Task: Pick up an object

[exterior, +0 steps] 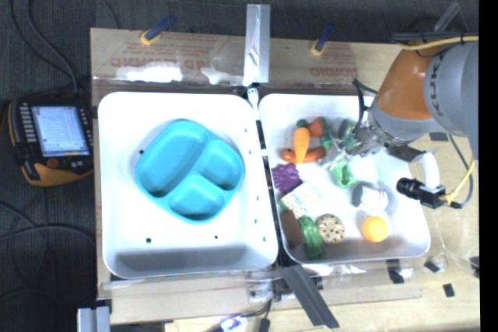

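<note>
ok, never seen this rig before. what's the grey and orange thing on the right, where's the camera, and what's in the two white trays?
That is a robot arm, grey with an orange band, reaching in from the right. Its two-finger gripper hangs over the right bin; I cannot tell from this view whether it holds anything. The single camera is fixed above the bench, looking down at a slant.

The left white bin holds a turquoise plastic tray with three compartments. The right white bin holds small toy foods: an orange carrot, a purple bunch of grapes, a chocolate-chip cookie, a round orange fruit, a dark green vegetable, and a few more pieces.

The yellow-edged handheld screen at far left looks like the arm's control pad.
</note>
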